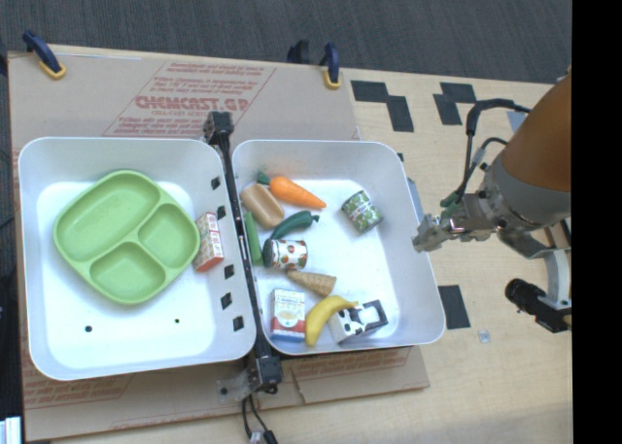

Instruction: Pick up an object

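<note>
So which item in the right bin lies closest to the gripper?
The small green-labelled can, alone near the bin's right wall; the other items cluster further left.

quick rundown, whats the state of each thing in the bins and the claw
claw: outside the right bin, past its right wall, holding nothing
green tray: flat in the left bin
small carton: against the green tray's right edge
carrot: lying in the right bin
green can: tipped on its side
banana: lying near the front wall
</note>
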Controlling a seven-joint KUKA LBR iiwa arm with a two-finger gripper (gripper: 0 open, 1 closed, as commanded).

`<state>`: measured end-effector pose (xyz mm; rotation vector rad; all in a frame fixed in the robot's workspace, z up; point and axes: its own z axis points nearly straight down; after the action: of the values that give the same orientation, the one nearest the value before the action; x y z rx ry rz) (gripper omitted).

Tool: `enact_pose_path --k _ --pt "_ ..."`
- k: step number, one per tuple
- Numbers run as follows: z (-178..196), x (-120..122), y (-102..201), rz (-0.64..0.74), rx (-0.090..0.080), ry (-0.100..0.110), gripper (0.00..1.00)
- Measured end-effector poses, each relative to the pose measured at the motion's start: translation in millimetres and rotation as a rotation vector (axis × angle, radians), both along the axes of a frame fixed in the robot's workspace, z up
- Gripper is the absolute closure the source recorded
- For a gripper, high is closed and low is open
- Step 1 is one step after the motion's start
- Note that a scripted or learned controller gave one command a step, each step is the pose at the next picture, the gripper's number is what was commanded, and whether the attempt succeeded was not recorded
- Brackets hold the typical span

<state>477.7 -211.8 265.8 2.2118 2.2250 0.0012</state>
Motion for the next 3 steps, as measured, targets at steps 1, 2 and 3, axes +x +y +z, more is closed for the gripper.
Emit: enact_pose_path --k 1,2,3 --pt "-33.1 -1.0 0.9 0.000 0.002 0.005 1.00" --pt "-5.7 39.9 0.6 0.000 0.002 0.002 1.00" --pt "-30.9 24.3 0.9 0.000 0.002 0.006 1.00"
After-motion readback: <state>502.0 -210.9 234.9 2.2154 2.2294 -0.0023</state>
